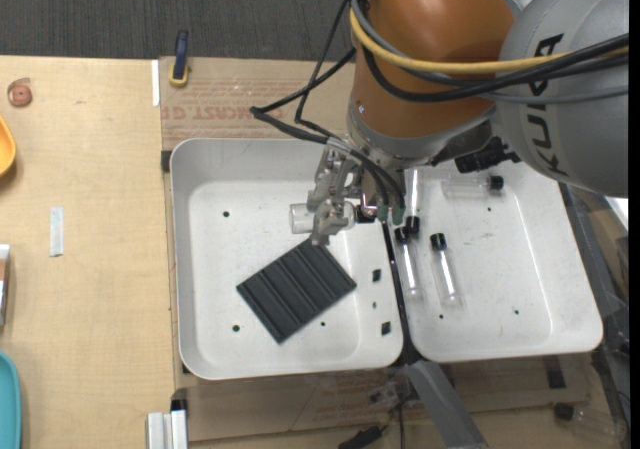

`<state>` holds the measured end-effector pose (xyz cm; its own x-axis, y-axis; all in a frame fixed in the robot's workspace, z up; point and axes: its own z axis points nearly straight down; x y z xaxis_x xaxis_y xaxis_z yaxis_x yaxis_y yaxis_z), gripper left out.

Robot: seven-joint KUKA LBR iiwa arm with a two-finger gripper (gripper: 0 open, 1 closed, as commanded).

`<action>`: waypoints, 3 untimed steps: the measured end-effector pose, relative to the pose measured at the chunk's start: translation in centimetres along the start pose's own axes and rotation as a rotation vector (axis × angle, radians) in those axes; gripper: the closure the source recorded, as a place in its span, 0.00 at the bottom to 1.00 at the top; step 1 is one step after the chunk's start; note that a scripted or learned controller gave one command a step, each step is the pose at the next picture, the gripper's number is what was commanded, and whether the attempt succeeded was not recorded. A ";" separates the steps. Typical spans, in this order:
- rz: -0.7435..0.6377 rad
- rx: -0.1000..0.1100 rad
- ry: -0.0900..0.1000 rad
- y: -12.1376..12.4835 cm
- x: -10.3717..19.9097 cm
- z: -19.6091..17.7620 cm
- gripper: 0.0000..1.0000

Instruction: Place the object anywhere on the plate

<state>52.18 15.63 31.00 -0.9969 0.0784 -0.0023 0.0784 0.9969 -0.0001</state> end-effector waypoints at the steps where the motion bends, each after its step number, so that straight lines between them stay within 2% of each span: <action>1: -0.019 0.001 0.005 -1.3 -1.0 8.1 1.00; 2: 0.001 0.000 0.000 -3.4 0.6 -3.4 1.00; 3: -0.163 0.000 0.003 2.3 0.9 2.2 1.00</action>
<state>51.52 17.99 28.78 -0.9965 -0.0839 0.0004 -0.0839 0.9965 0.0000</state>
